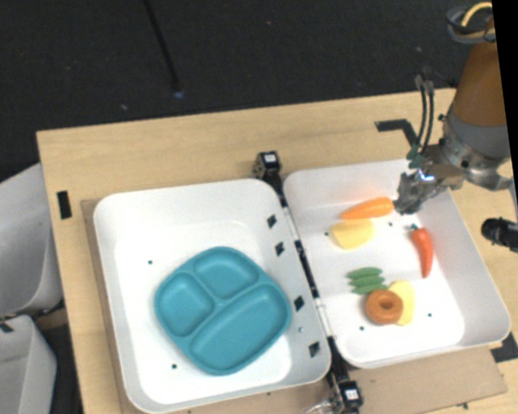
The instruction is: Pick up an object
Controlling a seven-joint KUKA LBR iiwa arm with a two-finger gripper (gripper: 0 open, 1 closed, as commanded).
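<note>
While the grey arm with its orange band [480,87] reached in from the right, you could see its two-finger gripper [412,193] low over the far right part of the right shallow white bin [471,306]. It sat just beside the right tip of the orange toy carrot [367,208]. You could not tell if the fingers were wide or narrow, because they looked like one small dark and grey lump. Nothing showed between them.

The toy carrot lay on its side near the far edge of that bin. A pale yellow toy piece, round like a lemon [352,233], lay just in front of it, and the two looked like they touched. A red toy chili pepper [423,250] lay near the bin's right side, pointing toward you, just below the gripper and apart from it. A small green toy pea pod [366,278] lay near the middle of the bin. Close in front of it sat an orange ring-shaped toy [384,306], and a yellow toy block [403,298] touched the ring's right side.

In the left shallow white bin [130,237] you had a blue plastic plate with three sections [220,309]. It lay flat near the middle of that bin. Both bins sat side by side on the light wooden bench [185,149].
</note>
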